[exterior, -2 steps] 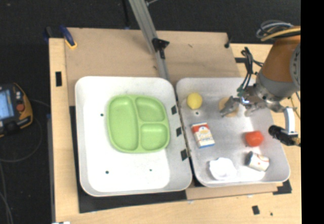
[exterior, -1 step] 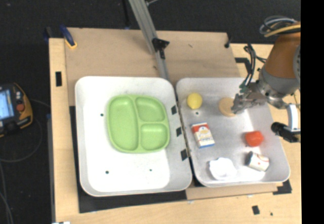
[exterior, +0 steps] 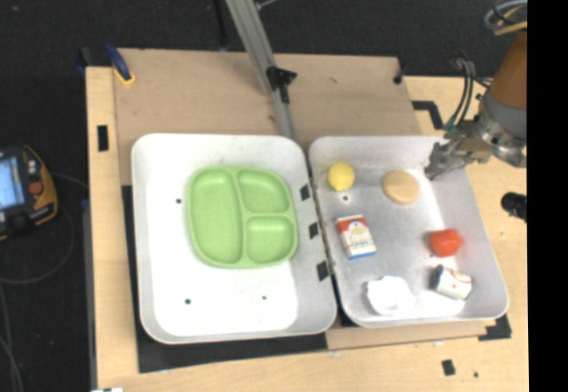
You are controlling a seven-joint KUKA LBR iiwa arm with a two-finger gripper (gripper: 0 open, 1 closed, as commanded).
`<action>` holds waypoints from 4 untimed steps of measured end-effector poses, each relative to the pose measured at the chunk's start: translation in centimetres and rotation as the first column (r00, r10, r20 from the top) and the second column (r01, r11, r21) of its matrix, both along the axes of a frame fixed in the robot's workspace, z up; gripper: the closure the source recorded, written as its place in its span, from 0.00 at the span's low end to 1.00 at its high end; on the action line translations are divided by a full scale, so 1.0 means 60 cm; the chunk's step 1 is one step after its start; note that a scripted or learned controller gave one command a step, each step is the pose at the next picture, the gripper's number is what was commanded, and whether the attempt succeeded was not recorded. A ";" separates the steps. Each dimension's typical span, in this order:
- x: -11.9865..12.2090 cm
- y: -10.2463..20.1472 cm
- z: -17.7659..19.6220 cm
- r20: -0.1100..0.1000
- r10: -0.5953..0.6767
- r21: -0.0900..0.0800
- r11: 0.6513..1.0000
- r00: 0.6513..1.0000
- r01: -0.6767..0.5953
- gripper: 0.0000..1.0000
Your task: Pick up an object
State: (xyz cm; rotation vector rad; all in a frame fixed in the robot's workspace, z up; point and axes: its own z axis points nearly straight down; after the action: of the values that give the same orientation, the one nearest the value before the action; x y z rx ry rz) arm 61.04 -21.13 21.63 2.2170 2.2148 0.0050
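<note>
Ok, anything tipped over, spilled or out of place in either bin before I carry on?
Nothing spilled. The small carton and the white container in the right bin seem to lie on their sides. The green tray sits flat in the left bin.

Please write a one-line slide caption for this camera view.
Gripper poised at right bin rim beside tan round object; green tray in left bin.

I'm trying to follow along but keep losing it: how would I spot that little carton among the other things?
Find the right-hand white bin. The small carton lies near its left side, below the yellow ball. It is the only boxy item there, white with red markings, while its neighbours are rounded.
</note>
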 end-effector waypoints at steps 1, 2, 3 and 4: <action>0.001 -0.002 -0.013 -0.006 0.000 0.001 1.000 1.000 0.000 1.00; -0.002 0.074 -0.019 -0.007 0.007 0.003 1.000 1.000 -0.007 1.00; -0.015 0.165 0.007 -0.005 0.009 0.005 1.000 1.000 -0.009 1.00; -0.023 0.257 -0.003 -0.007 0.008 0.005 1.000 1.000 -0.008 1.00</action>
State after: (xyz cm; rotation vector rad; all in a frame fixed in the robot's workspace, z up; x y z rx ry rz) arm 59.65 -5.71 21.46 2.2136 2.2300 0.0021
